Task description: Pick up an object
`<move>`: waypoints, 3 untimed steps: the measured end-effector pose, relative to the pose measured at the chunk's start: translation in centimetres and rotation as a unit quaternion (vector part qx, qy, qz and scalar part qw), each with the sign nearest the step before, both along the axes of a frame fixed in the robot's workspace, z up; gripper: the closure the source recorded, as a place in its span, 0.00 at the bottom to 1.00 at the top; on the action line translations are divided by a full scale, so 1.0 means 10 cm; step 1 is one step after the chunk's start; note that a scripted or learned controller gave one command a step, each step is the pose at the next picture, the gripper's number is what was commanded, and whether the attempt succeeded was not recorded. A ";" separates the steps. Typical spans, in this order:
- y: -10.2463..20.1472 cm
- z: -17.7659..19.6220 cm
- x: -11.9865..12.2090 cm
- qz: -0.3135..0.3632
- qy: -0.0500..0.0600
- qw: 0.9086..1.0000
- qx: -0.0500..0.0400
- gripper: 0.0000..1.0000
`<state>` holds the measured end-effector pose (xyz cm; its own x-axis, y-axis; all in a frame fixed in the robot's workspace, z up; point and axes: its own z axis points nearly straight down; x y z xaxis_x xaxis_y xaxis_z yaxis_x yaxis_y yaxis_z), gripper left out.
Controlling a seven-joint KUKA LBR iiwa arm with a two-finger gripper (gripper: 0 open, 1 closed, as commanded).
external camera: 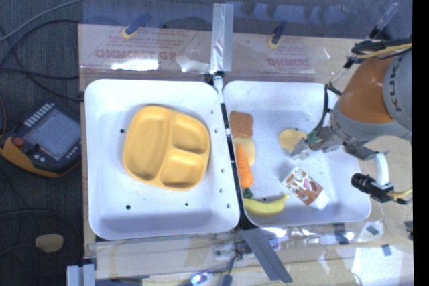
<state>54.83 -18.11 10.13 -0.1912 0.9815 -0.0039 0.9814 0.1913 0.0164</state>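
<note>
pincer (305,146) low in right bin (268,94), grip state cannot tell | pale round disc (291,138) touching its left side | snack packet (305,187) just below it | banana (265,203) below-left | carrot (244,165) left, well apart

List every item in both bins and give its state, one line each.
yellow divided tray: lying flat in the left bin, compartments bare.
toast slice: flat, by the right bin's left wall.
carrot: lying lengthwise below the toast.
banana: lying on its side near the front wall.
snack packet: lying flat, tilted.
pale round piece: flat, beside the gripper.
gripper: low in the right bin, nothing seen between its fingers.
</note>
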 end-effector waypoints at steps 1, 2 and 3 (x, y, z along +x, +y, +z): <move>0.00 0.00 0.00 0.000 0.000 1.000 0.000 0.00; -0.24 -0.10 -0.56 0.116 0.000 0.993 -0.004 0.00; 0.05 -0.11 0.54 0.084 0.002 0.996 -0.003 0.00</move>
<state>60.19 -17.58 8.99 -0.3527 0.9357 -0.0088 0.9356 0.3528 0.0113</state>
